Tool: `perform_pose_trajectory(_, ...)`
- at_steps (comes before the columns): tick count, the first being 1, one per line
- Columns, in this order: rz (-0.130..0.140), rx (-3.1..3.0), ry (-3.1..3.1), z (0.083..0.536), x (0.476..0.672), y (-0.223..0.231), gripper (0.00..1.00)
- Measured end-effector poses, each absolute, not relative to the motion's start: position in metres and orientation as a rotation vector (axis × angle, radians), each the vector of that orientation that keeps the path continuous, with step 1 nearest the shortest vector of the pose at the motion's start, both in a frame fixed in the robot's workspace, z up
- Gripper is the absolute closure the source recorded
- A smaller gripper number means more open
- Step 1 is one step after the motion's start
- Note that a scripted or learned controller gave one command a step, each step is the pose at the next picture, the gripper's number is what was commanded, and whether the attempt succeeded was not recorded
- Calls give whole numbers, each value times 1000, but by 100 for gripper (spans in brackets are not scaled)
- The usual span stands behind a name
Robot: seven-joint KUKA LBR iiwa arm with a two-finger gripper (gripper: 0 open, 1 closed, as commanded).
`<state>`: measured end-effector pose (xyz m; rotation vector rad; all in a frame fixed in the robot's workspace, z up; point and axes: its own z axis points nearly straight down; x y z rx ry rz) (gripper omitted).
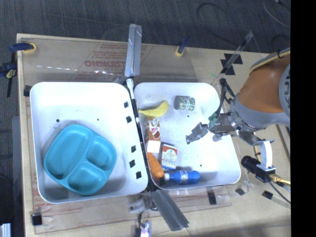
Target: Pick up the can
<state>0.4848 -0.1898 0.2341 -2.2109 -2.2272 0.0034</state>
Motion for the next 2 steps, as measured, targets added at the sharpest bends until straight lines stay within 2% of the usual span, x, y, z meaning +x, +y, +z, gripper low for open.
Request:
perform_pose_trajectory(1, 3, -2109, -2326, 226, 560, -207, 0)
perform_pose_trajectory(2, 3, -2206, -2236, 205, 621, -210, 0)
